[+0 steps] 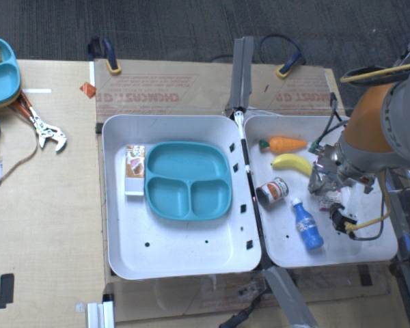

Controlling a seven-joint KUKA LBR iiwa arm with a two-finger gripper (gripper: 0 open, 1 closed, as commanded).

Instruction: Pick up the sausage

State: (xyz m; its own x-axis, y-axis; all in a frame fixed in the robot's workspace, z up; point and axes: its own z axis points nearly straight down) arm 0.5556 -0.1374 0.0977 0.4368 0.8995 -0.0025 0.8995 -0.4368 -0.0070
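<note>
The end effector hung low in the right bin, beside a banana and a blue bottle; whether it was open could not be told. What may have been the sausage, pale and pinkish, lay just under it; too hidden to tell.

Tray in L bin; carrot, banana, prob. can, bottle in R bin.

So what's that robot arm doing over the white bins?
The robot arm reaches into the right bin, and its hand is down low, just past the banana. A carrot, a small can and a blue bottle lie in that bin too. I can't tell if the hand has grabbed anything. The left bin has a teal plate and a little box.
</note>
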